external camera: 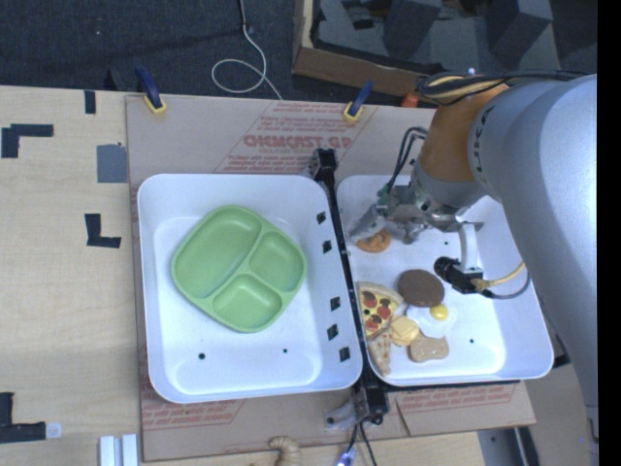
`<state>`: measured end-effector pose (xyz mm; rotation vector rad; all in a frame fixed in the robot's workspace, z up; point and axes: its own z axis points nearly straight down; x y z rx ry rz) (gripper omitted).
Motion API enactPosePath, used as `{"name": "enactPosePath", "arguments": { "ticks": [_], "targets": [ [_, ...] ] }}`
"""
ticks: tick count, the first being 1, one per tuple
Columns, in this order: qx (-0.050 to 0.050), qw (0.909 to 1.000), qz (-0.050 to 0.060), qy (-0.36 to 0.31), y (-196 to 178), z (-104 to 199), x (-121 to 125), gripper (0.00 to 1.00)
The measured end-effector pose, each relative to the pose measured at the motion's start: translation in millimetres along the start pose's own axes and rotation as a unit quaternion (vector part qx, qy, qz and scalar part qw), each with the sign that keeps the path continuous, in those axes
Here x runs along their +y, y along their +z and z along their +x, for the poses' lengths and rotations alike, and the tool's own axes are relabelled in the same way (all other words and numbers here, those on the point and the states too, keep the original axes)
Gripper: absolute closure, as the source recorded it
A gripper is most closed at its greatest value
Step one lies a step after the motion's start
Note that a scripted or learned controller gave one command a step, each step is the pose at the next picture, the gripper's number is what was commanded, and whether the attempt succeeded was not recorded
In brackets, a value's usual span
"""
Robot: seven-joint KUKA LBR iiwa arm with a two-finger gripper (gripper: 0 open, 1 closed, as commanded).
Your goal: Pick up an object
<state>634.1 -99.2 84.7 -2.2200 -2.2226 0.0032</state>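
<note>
While the end effector (pixel 380 223) hung low in the right bin (pixel 514 352), its state could not be told; a small tan food piece (pixel 374 243) lay just beneath it.

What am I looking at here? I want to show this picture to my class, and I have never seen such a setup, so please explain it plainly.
This is a robot arm, grey with an orange band, reaching in from the right of the picture. One camera, fixed above the bench, looks down at a slant. On the bench sit two shallow white bins side by side. The left bin holds a green divided plate. The right bin holds toy food: a pizza slice, a brown round piece, a small yellow piece, some tan pieces and a small orange-brown piece. The arm's end effector is low over that last piece. Whether it grips anything cannot be told from here.
</note>
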Motion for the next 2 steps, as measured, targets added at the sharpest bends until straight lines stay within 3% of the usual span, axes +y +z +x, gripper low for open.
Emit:
{"name": "enactPosePath", "arguments": {
  "ticks": [1, 2],
  "targets": [
    [0.0, 1.0, 0.0, -0.001, -10.0, 0.6, 0.8, 1.0],
    [0.002, 1.0, -0.001, -0.002, -104.1, 58.3, -35.6, 1.0]
  ]
}}
